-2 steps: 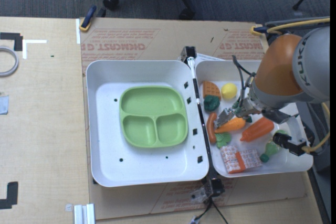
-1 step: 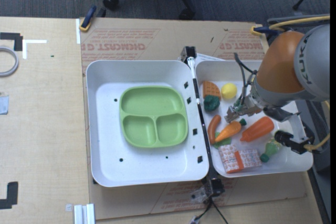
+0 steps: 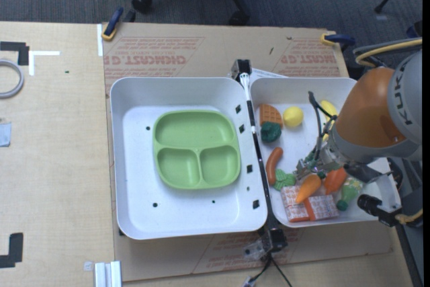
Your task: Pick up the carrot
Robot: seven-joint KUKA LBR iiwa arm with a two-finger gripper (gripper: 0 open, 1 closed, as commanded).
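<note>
In the right bin (image 3: 295, 87), an orange carrot (image 3: 308, 188) lies tilted near the front, its tip pointing to the front left. A second orange piece (image 3: 334, 179) with a green end (image 3: 349, 192) lies just to its right. My gripper (image 3: 314, 166) hangs low over the bin, right above the carrot's thick end and close to touching it. The grey wrist and orange band (image 3: 373, 111) hide the bin's right part. Nothing is seen lifted off the bin floor.
A red sausage (image 3: 273, 163), a dark green broccoli (image 3: 271, 132), a brown bread piece (image 3: 270, 113), a yellow lemon (image 3: 293, 117) and a banana (image 3: 328, 107) share the right bin. A red-and-white packet (image 3: 310, 207) lies at its front. The left bin (image 3: 127, 144) holds a green divided plate (image 3: 197, 148).
</note>
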